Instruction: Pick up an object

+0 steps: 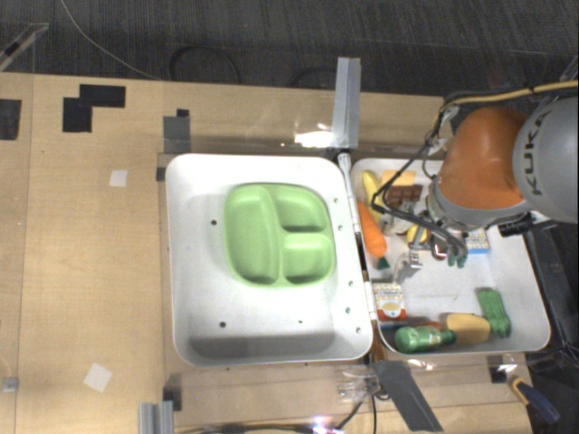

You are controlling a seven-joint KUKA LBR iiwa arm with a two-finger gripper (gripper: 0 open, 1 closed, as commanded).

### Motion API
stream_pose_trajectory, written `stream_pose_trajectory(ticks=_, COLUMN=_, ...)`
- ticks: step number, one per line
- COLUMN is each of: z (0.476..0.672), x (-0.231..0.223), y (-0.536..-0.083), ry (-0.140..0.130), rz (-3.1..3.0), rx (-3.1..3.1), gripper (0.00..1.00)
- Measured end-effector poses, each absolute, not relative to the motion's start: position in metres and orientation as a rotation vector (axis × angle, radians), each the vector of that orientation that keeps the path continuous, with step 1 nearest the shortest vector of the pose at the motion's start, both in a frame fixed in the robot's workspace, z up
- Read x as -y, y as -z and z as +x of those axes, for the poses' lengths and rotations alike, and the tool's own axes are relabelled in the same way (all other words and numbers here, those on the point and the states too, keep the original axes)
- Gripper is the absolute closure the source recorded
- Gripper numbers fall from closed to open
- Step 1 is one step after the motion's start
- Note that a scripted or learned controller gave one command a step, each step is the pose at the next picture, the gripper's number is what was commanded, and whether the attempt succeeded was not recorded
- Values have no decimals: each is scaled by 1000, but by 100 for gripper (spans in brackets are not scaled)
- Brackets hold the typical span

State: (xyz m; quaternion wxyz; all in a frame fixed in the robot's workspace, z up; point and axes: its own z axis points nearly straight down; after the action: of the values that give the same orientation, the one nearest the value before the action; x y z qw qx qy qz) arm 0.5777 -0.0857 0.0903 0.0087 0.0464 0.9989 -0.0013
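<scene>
My gripper hangs low over the middle of the right bin, below the arm's orange band. It is just right of an orange carrot and above a small red and white packet. A yellow banana lies at the bin's back left. Along the front wall lie a green bottle, a yellow-tan piece and a dark green object. The wrist hides some small items under it.
The left bin holds a light green divided tray. A grey post stands behind the wall between the bins. Cables loop from the wrist over the right bin's back.
</scene>
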Motion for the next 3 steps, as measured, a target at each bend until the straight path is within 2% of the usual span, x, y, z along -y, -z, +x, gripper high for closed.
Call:
stream_pose_trajectory(ticks=1, z=578, x=91, y=-90, ry=-1, rz=160, rx=-3121, gripper=0)
stream_pose_trajectory(ticks=2, z=570, x=87, y=-91, ry=1, rz=172, rx=-3117, gripper=0)
stream_pose_trajectory(ticks=3, z=574, x=87, y=-105, ry=2, rz=163, rx=-3103, gripper=100)
